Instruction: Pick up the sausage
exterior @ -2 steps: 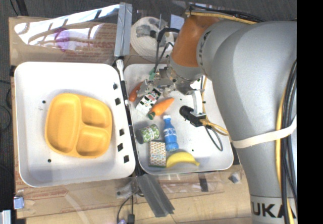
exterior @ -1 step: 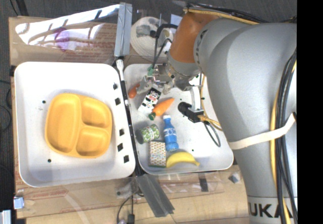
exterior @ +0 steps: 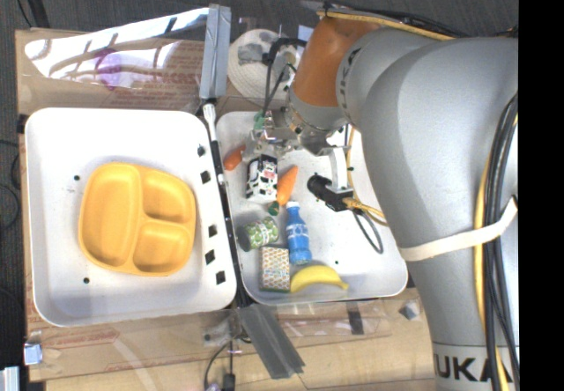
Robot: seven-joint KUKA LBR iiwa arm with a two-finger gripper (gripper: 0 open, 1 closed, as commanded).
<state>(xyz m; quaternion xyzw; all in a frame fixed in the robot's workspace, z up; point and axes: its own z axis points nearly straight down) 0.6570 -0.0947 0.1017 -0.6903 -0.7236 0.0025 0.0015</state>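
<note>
Right bin, near end: curved yellow plastic banana (exterior: pixel 317 278), then upright blue plastic bottle (exterior: pixel 299 239). Small reddish-orange sausage (exterior: pixel 233 159) lies farther back by the bin's left wall, not lifted. Tool (exterior: pixel 267 141) hovers just beside it; grip state unreadable. Pick still pending.
</note>
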